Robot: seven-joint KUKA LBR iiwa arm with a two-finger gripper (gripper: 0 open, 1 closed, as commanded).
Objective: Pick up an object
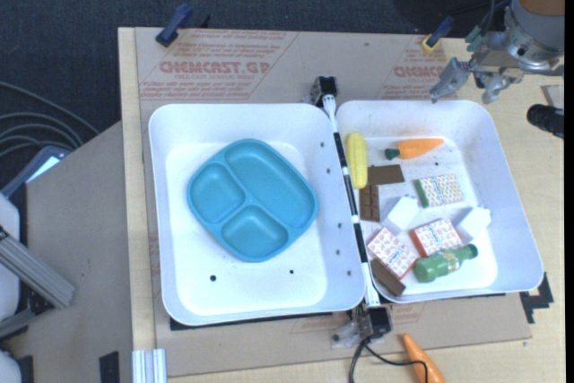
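Fingers of the grey metal gripper [471,83] are spread apart with nothing between them, up above the back edge of the right white plastic bin [511,184]. Just below and in front of the jaws lies a small orange toy carrot [419,148], with a yellow toy corn cob [356,160] farther left. Well away to the left, a blue plastic tray with three parts [252,199] sits in the left white bin [170,193].

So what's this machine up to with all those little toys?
A robot arm's gripper hangs over the far edge of the right bin, holding nothing. That bin holds toy food: a carrot, a corn cob, a green bottle and small boxes. The left bin holds a blue divided plate. Nothing is picked up yet.
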